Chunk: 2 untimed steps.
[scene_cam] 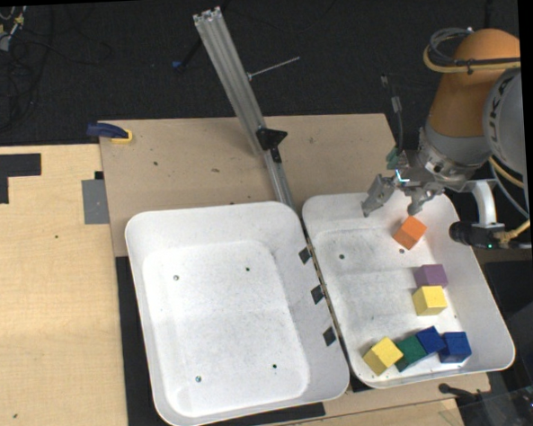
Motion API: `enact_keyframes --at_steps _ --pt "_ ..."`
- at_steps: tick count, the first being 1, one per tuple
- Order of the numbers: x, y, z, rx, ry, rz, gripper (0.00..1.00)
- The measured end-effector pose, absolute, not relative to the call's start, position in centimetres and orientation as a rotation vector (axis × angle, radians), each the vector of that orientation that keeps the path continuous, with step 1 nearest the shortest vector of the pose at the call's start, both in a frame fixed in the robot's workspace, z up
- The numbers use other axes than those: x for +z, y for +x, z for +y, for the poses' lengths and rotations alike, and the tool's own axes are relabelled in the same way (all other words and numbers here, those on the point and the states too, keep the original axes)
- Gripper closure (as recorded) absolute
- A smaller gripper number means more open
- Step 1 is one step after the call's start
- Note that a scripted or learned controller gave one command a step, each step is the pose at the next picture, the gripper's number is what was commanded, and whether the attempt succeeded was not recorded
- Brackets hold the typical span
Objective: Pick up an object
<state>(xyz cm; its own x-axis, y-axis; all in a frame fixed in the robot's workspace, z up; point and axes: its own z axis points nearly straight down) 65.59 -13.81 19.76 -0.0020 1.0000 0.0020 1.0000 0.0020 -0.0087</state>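
Observation:
My gripper (397,200) hangs over the far end of the right bin (360,274) with its two fingers spread open and nothing between them. An orange block (411,232) lies just below and to the right of the fingertips, apart from them. Further toward the front of that bin sit a purple block (431,275) and a yellow block (428,299). At the bin's near edge a second yellow block (380,355), a green block (410,350) and two blue blocks (443,343) are packed together.
The left bin (219,318) stands beside the right one, joined by black clips. A slanted aluminium strut (242,101) rises behind the bins. A small blue and yellow clamp (108,131) lies at the bench's far left.

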Motion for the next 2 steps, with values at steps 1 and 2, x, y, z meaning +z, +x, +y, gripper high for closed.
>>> enact_keyframes --at_steps 1,2 --pt "20.1 65.7 -13.8 0.004 -2.214 -2.225 0.00" --pt "15.3 66.4 -13.4 0.007 -2.212 -2.223 0.00"
